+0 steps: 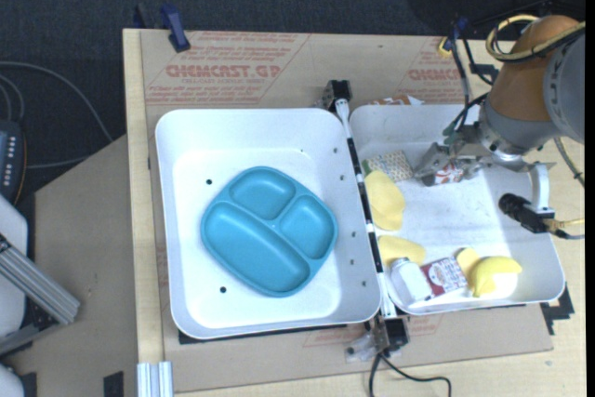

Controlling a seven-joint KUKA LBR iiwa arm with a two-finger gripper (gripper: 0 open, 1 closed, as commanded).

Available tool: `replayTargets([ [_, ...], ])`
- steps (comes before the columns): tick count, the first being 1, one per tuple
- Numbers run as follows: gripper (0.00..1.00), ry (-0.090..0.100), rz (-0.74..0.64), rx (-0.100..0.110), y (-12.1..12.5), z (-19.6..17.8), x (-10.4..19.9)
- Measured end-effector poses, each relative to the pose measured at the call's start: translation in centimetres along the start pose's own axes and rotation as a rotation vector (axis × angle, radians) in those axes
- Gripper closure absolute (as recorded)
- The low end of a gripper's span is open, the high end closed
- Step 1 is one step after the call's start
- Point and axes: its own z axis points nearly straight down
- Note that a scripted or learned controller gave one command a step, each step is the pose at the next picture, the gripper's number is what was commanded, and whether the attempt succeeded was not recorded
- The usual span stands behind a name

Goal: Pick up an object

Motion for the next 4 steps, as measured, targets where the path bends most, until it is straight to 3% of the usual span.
replayTargets([
  [1, 1.00, -0.001, 0.000, -0.002, 0.1, -1.0, 0.0],
  [2, 0.00, -0.001, 0.000, -0.002, 0.0, -1.0, 0.0],
  [3, 0.00, -0.001, -0.001, -0.010, 4.1, -0.2, -1.9],
  [4, 1.00, -0.004, -0.003, -0.015, 4.3, -1.3, -1.8],
])
